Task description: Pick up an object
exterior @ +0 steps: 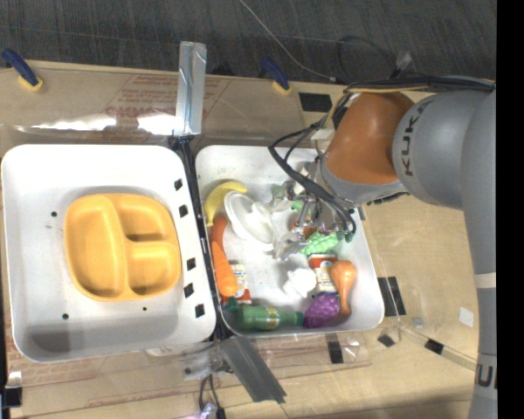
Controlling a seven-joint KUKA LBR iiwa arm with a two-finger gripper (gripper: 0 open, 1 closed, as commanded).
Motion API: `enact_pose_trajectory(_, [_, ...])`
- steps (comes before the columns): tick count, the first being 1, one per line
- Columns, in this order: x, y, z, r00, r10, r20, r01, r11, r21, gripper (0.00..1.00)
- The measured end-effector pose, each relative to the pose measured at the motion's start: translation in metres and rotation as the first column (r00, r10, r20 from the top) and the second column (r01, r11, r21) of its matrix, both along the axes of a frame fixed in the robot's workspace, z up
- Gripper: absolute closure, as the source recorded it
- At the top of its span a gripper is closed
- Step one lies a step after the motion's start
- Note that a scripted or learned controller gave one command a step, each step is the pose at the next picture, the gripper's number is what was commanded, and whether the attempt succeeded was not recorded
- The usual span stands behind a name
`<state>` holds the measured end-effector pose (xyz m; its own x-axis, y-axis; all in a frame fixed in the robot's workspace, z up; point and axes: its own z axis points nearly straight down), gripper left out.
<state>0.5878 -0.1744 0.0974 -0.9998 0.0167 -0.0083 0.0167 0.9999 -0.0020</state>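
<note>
Plastic toy food fills the right-hand white bin, in the centre-right of the frame, and that is where your pick must come from. Your two-finger gripper hangs over the middle of that bin, below the orange band of the grey arm. You cannot tell from this view how the tool stands: cables and clutter hide its tips, and nothing is visibly caught in it.

Just beside the gripper lies a small green leafy toy, likely light and stiff, though its uneven top may slip. To its left rests a white cup-like piece, smooth and probably slippery; take it across the rim if you choose it. A yellow plastic banana lies at the upper left of the bin, and an orange carrot toy runs along the left wall, too near it for easy finger room. Along the lower edge sit a dark green bottle lying on its side and a purple grape cluster, whose bumpy form should give good purchase. All seem hollow, light and hardly fragile.

The left-hand white bin holds a yellow divided tray.
</note>
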Motion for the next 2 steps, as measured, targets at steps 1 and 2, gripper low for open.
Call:
enact_pose_trajectory(1, [-0.0675,-0.0113,0.0005,0.995,-0.101,0.006,0.101,0.995,0.001,0.00])
enact_pose_trajectory(2, [-0.0674,-0.0113,0.0005,0.995,-0.100,0.006,0.100,0.995,0.001,0.00])
